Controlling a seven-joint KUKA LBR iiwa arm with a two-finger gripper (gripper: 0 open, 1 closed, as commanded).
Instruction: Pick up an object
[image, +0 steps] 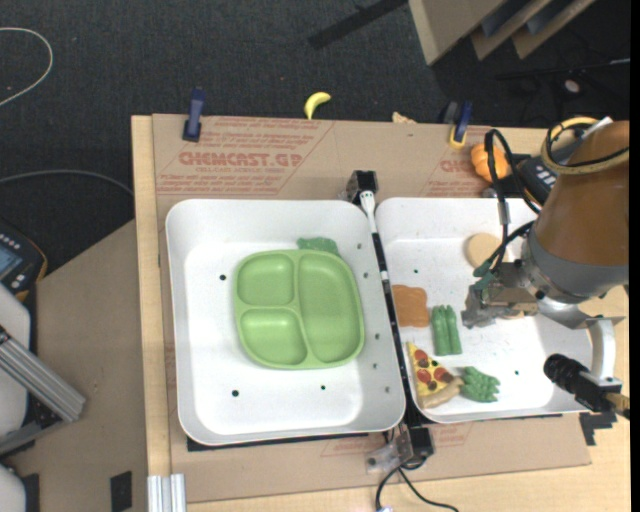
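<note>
down at the near edge of the right-hand shallow white bin (520, 395) sits a toy pizza slice with red toppings (432, 374), and touching its right side a small green leafy toy vegetable (479, 384), both tucked toward the bin's front wall as loose pieces waiting for a pick. a step further back, a bundle of dark green toy beans (445, 329) lies upright along the bin floor, with a flat orange-brown toy patty (409, 304) just beside it on the left, near the divider. and here is the two-finger gripper (484, 306), low over the bin just right of the beans, reaching in from the right on the grey arm with the orange band (585, 200); whether its fingers are spread or closed i cannot tell, and nothing is visibly caught in them. my read: the beans are the likeliest target, being nearest. beyond, a pale tan round toy (482, 247) rests by the arm. over in the left white bin (200, 330), a light green divided plate (298, 307) sits centred, with a small green scrap (318, 243) at its far rim.
</note>
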